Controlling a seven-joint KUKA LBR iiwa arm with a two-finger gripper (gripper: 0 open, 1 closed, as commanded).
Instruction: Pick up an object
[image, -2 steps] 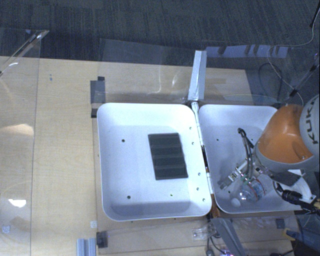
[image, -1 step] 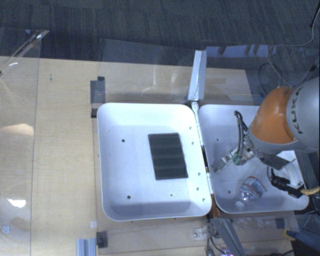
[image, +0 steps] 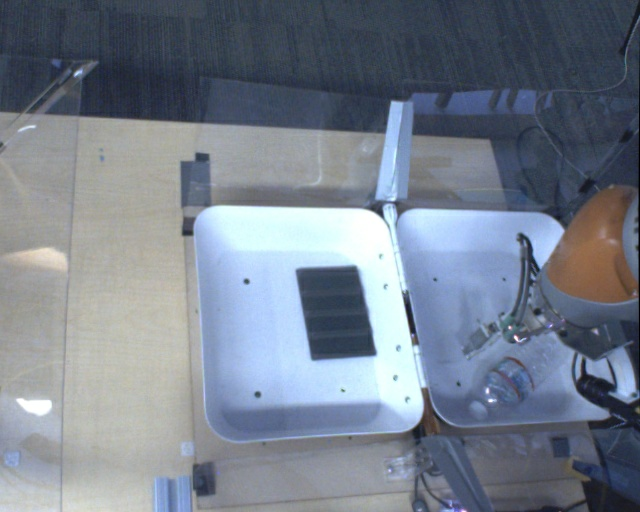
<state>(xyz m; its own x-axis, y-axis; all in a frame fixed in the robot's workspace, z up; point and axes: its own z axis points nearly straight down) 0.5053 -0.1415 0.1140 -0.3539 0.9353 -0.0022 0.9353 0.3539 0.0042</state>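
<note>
A dark grey ribbed rectangular pad (image: 337, 312) lies flat in the middle of the left bin (image: 230, 300). A clear plastic bottle (image: 507, 385) lies on its side near the front of the right bin (image: 450, 260). My gripper (image: 488, 337) hangs low in the right bin, just above and slightly left of the bottle. The arm's orange band (image: 598, 250) sits over the bin's right side and hides that part of it. I see nothing held in the gripper.
A metal divider post (image: 394, 150) rises at the back between the two bins. Cables (image: 524, 270) trail from the wrist. Clear acrylic panels stand on the wooden bench (image: 100, 300) at left.
</note>
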